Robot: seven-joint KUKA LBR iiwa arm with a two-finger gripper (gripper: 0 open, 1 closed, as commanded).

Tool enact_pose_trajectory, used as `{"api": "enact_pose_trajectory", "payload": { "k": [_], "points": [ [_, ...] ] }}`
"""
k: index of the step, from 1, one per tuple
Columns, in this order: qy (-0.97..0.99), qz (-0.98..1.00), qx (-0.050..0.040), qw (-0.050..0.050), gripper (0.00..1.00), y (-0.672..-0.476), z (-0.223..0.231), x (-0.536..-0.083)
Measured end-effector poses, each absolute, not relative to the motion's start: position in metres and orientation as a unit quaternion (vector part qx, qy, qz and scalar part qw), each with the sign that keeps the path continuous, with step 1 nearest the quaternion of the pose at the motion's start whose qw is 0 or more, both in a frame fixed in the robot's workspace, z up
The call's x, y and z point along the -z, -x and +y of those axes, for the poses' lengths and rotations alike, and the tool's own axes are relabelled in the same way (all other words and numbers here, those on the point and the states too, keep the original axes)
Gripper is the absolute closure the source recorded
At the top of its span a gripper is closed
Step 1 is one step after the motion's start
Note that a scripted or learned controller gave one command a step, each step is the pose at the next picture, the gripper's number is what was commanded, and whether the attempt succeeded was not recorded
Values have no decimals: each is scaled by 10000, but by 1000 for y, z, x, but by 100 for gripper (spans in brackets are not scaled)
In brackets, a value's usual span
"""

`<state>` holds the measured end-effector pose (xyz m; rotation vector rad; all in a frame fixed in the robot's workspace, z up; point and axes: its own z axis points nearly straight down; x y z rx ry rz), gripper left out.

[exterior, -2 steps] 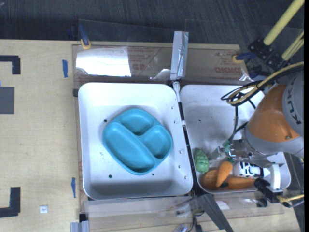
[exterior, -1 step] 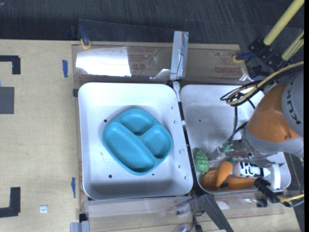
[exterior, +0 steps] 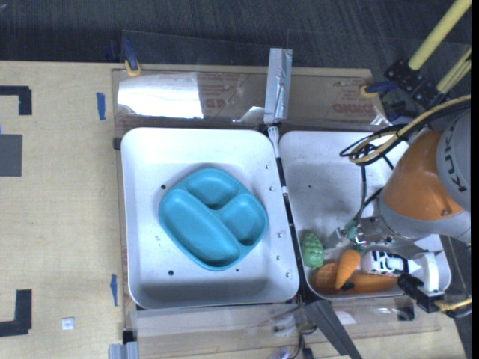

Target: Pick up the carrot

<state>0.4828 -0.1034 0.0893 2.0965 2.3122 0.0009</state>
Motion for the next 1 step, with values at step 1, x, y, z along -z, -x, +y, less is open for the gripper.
{"api": "enact_pose_trajectory", "payload": {
  "k": [1],
  "points": [
    [-6799,7332,-7,97,0,-482,-103,-89]
  ]
}}
